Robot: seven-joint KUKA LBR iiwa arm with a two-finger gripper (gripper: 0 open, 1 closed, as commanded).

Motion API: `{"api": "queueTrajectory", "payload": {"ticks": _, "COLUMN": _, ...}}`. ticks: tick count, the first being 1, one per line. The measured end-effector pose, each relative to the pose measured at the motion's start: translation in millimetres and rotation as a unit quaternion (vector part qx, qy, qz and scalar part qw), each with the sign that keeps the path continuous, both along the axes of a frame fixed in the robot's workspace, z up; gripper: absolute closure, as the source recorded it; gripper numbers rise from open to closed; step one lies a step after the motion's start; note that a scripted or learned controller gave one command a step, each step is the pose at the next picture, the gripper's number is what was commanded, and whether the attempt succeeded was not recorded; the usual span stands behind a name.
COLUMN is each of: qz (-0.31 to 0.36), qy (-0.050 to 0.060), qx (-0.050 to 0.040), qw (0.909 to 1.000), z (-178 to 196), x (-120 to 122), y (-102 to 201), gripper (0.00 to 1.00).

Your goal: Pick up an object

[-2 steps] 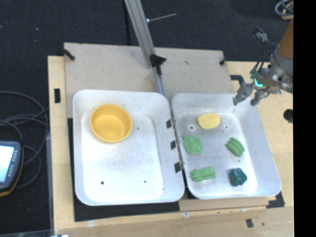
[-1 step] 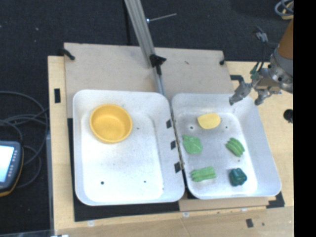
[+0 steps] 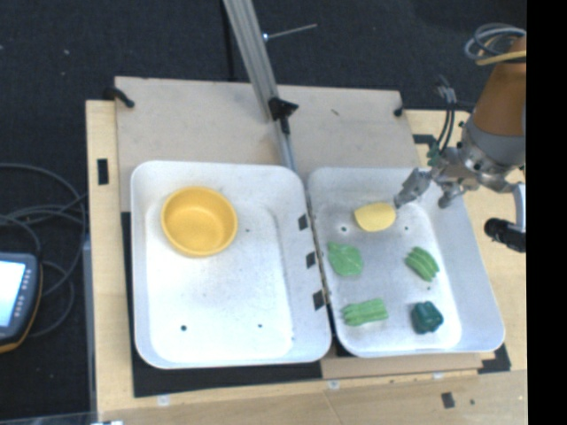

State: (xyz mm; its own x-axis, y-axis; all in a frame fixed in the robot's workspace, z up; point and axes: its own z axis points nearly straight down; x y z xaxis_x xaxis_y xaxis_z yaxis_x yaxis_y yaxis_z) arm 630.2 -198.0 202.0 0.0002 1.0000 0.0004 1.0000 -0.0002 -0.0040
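Since the hand [image 3: 427, 191] hangs wide open w/ nothing in it, just right of the yellow lump [image 3: 375, 217] in the right bin [image 3: 469, 321], it should slide left over the lump, drop straight, then squeeze.

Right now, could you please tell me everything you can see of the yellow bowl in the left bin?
The yellow bowl is round, with a plain, smooth surface that looks like plastic. It stands upright, mouth up, and nothing shows inside it. It rests on the floor of the left bin, in that bin's upper-left part, close to the far and left walls. Nothing else touches it. The gripper hovers over the right bin, well away from it.
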Motion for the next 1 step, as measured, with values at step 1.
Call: {"api": "queueTrajectory", "payload": {"ticks": 1, "qz": 0.000, "qy": 0.000, "qx": 0.0000, "qw": 1.0000, "z": -52.4, "x": 0.5, "y": 9.6, "gripper": 0.00}}
